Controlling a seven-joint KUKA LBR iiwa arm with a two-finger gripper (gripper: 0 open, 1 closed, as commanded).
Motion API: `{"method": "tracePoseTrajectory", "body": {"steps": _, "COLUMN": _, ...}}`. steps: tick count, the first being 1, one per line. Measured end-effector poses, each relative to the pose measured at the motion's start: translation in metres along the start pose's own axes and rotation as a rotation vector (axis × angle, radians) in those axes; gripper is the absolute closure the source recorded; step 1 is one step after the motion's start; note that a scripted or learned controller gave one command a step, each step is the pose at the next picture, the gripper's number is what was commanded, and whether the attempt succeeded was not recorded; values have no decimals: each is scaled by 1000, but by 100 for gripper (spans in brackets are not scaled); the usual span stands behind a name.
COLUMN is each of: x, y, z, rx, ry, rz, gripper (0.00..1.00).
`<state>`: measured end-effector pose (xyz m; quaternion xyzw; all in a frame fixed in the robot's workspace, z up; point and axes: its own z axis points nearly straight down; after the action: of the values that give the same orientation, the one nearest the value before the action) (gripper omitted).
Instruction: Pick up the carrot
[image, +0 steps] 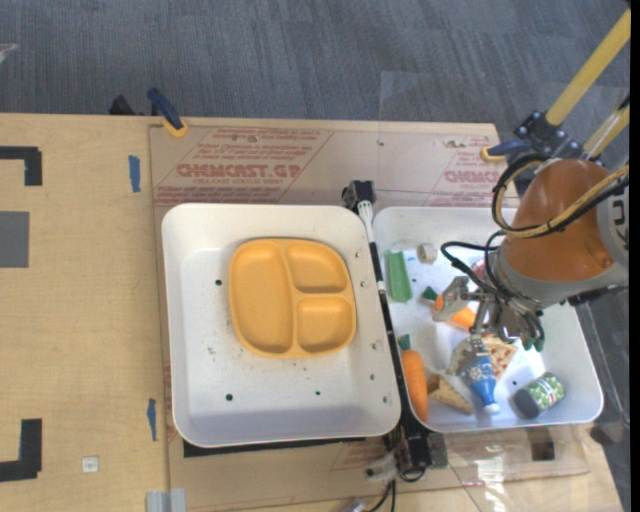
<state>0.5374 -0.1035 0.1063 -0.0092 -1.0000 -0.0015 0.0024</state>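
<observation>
Two shallow white bins sit side by side on the wooden table (80, 330). The left bin (190, 400) holds a smooth yellow plate (292, 297) with three compartments. The carrot (415, 383), long and tapered, lies along the left wall of the right bin (590, 385). The gripper (492, 322) hangs over small objects; I cannot tell its state.

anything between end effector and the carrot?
In the camera view, bare white floor of the right bin separates the end effector from the carrot. A small orange piece sits right beside the end effector.
</observation>
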Motion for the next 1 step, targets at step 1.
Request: {"method": "tracePoseTrajectory", "body": {"steps": 1, "x": -14, "y": -10, "z": 16, "rx": -1, "ry": -16, "rz": 349, "gripper": 0}}
